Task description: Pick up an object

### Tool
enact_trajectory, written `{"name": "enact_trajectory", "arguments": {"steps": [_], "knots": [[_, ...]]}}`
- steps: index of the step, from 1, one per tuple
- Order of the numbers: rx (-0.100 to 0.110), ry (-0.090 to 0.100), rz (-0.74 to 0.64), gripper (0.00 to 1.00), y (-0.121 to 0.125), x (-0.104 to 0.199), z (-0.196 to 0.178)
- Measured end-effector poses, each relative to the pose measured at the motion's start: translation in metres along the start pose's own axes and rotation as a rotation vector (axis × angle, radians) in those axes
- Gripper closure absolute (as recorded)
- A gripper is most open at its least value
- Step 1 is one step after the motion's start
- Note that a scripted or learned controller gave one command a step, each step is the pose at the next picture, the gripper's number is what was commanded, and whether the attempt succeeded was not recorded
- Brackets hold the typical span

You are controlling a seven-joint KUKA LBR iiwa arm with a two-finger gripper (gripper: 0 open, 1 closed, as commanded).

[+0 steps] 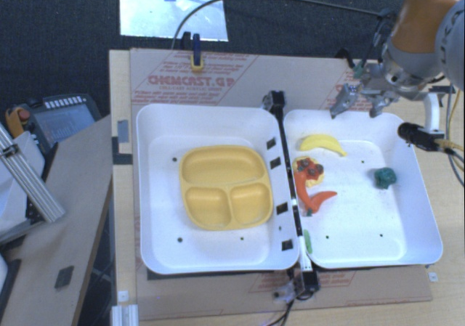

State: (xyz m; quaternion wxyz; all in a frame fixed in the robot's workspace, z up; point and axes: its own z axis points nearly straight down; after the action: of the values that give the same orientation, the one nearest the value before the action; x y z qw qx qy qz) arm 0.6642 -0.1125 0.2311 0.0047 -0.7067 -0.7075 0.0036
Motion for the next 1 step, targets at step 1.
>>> {"name": "enact_trajectory", "arguments": {"steps": [1], "knots": [[-0.014,-0.002,-0.002,0.00,0.0022,0.0003,-0.0085]]}}
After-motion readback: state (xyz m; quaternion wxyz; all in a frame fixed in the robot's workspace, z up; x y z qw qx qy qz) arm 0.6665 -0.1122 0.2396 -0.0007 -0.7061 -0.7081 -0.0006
